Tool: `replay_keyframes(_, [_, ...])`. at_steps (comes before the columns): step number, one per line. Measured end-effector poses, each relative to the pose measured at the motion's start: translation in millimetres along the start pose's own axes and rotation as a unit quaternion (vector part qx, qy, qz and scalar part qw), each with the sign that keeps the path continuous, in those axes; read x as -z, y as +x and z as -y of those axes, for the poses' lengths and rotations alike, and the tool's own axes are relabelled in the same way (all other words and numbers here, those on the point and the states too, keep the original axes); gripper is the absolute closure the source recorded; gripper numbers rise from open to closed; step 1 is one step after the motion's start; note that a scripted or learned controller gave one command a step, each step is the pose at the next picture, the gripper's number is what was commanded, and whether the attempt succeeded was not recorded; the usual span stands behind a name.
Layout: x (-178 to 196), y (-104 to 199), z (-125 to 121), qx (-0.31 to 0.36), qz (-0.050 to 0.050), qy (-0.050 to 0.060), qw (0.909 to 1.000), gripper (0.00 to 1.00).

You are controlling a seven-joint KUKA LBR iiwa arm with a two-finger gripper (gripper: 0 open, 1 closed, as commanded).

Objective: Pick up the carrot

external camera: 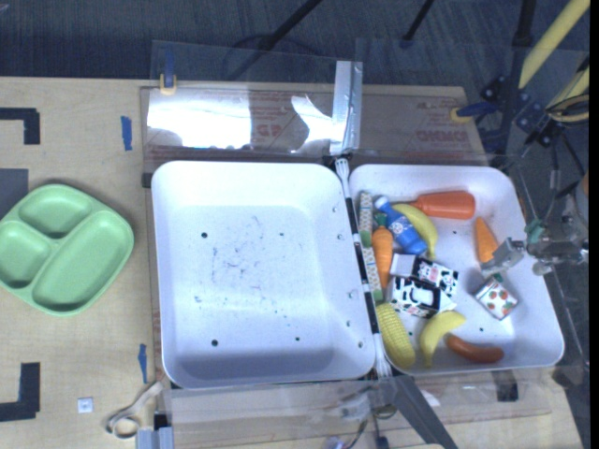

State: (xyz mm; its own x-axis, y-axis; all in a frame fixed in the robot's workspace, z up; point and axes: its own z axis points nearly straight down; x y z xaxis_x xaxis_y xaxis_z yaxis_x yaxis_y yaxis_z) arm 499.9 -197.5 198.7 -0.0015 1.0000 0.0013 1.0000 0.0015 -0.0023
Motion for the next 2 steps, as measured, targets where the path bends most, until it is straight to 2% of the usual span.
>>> replay_keyframes(1, [65.7, -26.0, -4.8, 0.05, 0.001, -0.001, 0.9987, 0.0])
replay_keyframes(2, [74.9, -26.5, -6.1, 0.05, 0.001, -0.002, 0.9987, 1.0])
